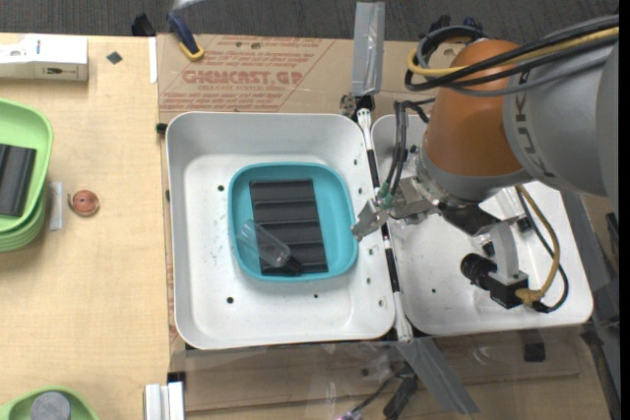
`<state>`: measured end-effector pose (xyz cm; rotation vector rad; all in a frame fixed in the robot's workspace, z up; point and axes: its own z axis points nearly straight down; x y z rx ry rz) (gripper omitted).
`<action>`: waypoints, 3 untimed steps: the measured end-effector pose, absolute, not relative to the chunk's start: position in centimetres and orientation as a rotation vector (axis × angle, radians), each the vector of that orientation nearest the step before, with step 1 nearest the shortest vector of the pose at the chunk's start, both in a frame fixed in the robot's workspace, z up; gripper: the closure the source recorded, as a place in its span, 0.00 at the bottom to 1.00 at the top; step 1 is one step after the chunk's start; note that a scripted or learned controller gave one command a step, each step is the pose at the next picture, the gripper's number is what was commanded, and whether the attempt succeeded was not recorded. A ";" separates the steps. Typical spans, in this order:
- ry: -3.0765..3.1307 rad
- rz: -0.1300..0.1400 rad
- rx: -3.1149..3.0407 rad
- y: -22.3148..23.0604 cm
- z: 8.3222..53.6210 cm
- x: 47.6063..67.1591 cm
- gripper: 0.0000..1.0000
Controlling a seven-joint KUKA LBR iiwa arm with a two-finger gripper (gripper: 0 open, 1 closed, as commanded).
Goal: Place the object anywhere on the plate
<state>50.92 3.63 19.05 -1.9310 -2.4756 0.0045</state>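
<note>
Wooden bench (98, 310), two white bins (197, 310); clear object (264, 246) rests on teal plate (340, 221), frame centre; gripper (379, 211) state unclear.

a robotics lab: grey arm (551, 103) over white bins (197, 241) (cables (541, 261) exposed).

You are looking down on the table (89, 310), where two white bins sit side by side. In the left bin (197, 300) rests a teal plate (340, 211) carrying a black ribbed object (287, 211), with a small clear piece (261, 243) lying on that object's lower left part. The arm (492, 128) hangs over the right bin (433, 295), its tool (374, 214) just beside the plate's right edge, above the seam between the bins.
</note>
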 end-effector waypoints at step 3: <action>-2.476 0.005 -1.931 3.6 19.1 50.9 0.00</action>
